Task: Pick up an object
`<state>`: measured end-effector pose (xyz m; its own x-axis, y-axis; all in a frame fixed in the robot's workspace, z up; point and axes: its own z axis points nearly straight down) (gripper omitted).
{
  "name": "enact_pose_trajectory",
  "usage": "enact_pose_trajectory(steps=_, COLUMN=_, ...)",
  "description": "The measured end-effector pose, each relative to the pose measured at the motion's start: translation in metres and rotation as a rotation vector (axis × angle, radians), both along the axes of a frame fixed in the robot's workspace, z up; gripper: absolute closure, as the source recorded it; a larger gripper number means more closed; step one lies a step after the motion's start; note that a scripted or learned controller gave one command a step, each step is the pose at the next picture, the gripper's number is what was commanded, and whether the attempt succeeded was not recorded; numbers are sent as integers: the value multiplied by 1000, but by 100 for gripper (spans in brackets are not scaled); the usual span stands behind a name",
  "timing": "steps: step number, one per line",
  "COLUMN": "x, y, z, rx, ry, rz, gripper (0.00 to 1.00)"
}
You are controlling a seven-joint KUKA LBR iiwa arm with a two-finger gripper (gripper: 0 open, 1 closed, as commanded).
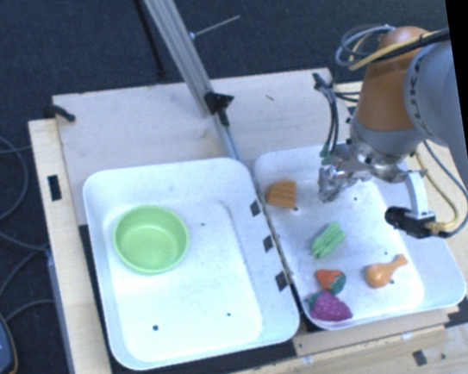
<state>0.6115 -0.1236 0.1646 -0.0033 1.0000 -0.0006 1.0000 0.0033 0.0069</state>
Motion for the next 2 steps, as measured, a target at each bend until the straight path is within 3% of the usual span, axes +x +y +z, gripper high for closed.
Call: enact_pose_trajectory(steps=2, x=14, y=8, z=103, rx=0, ry=0, rz=1, gripper=100)
